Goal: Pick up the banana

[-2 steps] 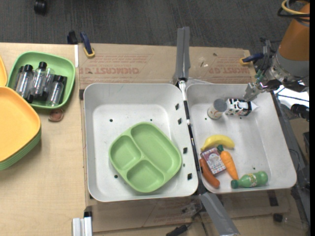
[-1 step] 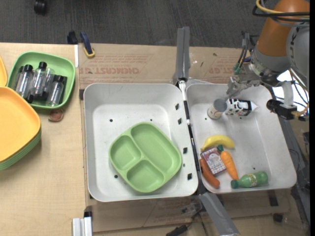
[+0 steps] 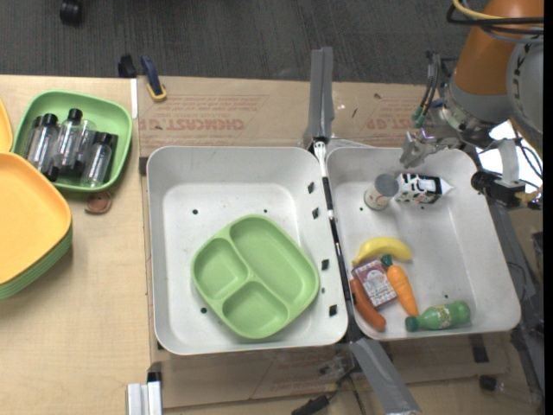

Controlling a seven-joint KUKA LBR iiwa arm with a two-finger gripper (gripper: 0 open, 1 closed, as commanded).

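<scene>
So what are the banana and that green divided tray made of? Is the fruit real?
The banana looks like toy plastic: even yellow, smooth, slightly glossy, though the view can't rule out real fruit. The green divided tray appears moulded plastic, matte, with rounded compartment walls. Both bins look like thin white plastic.

Grey arm (image 3: 525, 67) — orange band, yellow and black cables.

Banana (image 3: 384, 249) open above and left; pink carton (image 3: 374, 284) and carrot (image 3: 401, 288) crowd it below.
</scene>
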